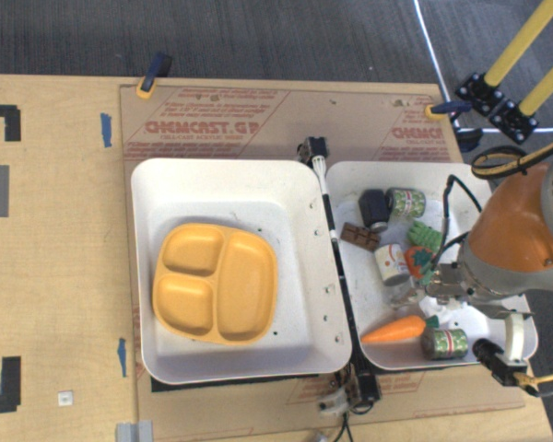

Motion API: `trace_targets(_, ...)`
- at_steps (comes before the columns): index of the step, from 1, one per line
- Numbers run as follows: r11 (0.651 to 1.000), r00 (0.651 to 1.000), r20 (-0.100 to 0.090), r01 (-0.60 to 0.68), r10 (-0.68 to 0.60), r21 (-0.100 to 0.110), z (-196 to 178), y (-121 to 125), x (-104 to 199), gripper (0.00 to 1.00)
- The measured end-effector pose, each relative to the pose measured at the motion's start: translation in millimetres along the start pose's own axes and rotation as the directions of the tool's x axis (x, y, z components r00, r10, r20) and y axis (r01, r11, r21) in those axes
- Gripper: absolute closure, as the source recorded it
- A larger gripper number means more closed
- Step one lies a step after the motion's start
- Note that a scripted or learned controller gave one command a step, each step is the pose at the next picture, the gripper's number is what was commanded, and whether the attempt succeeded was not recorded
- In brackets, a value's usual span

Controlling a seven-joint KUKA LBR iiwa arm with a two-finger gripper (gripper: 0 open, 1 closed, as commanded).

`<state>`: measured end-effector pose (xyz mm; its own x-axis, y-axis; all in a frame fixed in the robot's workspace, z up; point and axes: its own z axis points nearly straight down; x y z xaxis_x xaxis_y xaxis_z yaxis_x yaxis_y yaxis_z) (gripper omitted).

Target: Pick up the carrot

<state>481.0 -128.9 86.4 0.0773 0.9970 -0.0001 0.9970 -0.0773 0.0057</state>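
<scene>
Over right bin (373, 178), arm (511, 238) hangs above carrot (394, 331).

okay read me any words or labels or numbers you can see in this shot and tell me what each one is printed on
"CHEMCAST GP", red print that shows mirrored, on the brown sheet under the bins, behind the left bin.
Part of the same red print at the sheet's right end, behind the right bin; too cut off to read.
Labels on the two green cans: too small to read.
The carrot and the yellow tray bear no text.
</scene>
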Motion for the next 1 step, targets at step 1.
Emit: trace_targets(1, 1.0, 1.0, -0.001, 0.012, -0.012, 0.006, -98.2, 4.3, 73.9, 0.0)
